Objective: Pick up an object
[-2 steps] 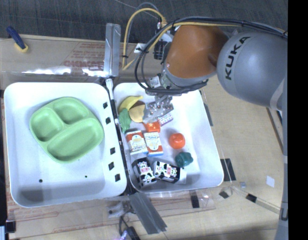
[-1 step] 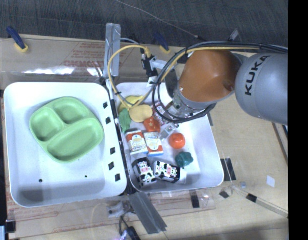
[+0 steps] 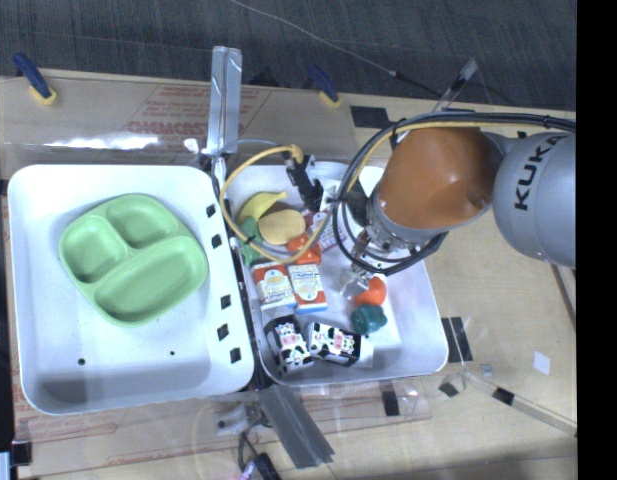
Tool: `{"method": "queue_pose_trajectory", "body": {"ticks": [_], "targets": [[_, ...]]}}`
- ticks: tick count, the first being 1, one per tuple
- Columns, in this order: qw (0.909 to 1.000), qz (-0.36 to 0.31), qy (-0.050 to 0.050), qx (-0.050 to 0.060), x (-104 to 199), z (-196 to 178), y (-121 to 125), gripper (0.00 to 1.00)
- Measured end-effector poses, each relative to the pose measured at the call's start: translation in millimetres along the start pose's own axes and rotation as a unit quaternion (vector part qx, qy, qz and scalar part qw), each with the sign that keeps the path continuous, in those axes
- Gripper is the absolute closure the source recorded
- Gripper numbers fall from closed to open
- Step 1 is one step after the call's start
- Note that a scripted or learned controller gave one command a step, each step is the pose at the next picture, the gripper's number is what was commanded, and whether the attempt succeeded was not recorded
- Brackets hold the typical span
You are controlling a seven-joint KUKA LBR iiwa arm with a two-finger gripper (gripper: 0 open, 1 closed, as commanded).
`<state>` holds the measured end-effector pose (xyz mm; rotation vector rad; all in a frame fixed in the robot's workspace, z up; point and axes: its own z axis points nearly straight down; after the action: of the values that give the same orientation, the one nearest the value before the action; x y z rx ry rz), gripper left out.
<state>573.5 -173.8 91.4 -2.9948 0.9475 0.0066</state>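
The right bin [image 3: 420,340] holds several small objects. A yellow banana-like piece [image 3: 258,205] and a tan round piece [image 3: 279,226] lie at its upper left. Two orange-and-white cartons [image 3: 290,285] sit mid-bin. Two black-and-white cow-print boxes [image 3: 313,343] rest near the front wall. An orange piece [image 3: 370,291] and a teal piece [image 3: 368,318] lie right of the cartons. The arm's orange band [image 3: 433,176] hangs over the bin's upper right. My gripper [image 3: 340,230] is low inside the bin, just right of the tan piece, under cables.
The left bin [image 3: 48,368] carries a green three-compartment plate [image 3: 134,256]. A metal divider post [image 3: 225,98] stands between the bins at the back. Black and yellow cables [image 3: 250,163] loop over the right bin's upper part. Blue clamps [image 3: 36,78] hold the back board.
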Motion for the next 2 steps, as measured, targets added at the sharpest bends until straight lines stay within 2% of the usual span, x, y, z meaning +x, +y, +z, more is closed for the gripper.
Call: {"method": "queue_pose_trajectory", "body": {"ticks": [1, 2], "targets": [[0.9982, 0.06, 0.002, 0.002, 59.3, -62.9, -61.8, 1.0], [1.0, -0.006, 0.0, 0.002, 32.8, -83.7, -97.1, 1.0]]}}
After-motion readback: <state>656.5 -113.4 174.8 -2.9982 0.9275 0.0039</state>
